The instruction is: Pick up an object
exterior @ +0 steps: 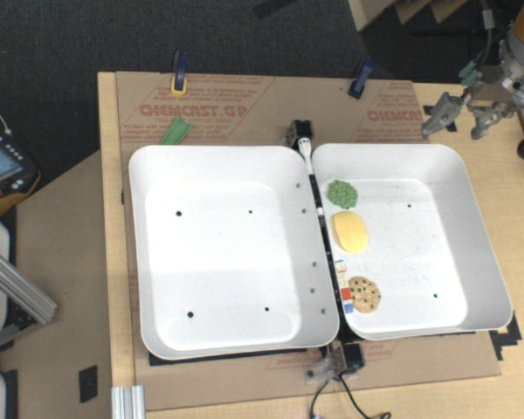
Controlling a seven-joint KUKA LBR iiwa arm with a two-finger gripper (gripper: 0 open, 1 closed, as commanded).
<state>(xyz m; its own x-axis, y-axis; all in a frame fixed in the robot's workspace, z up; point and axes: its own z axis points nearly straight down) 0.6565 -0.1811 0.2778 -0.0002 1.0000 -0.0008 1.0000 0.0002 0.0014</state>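
the gripper (459, 119) hangs at the upper right, above the far right corner of the right bin (472, 234), and its two fingers stand apart with nothing between them. it is well apart from anything it could take. the bench and the cardboard sheet (244, 103) lie under it there, not an object.

three things lie in the right bin, in a line along its left wall: a green bumpy piece (341, 193) farthest from the camera, a yellow rounded piece (350, 231) in the middle, and a speckled brown cookie-like piece (363, 294) nearest. the left bin (218, 243) sits just beside, across the black divider (319, 225).

the step in hand looks like the approach, so the choice of target matters most. the yellow piece seems the best pick: it is the largest and has a little room on its right side. all three lie close to the wall, so a finger coming down on the left could strike the bin's rim. it would help to turn the fingers so they close along the line of the wall, to centre over the piece before descending, and to keep the fingers wide until low.
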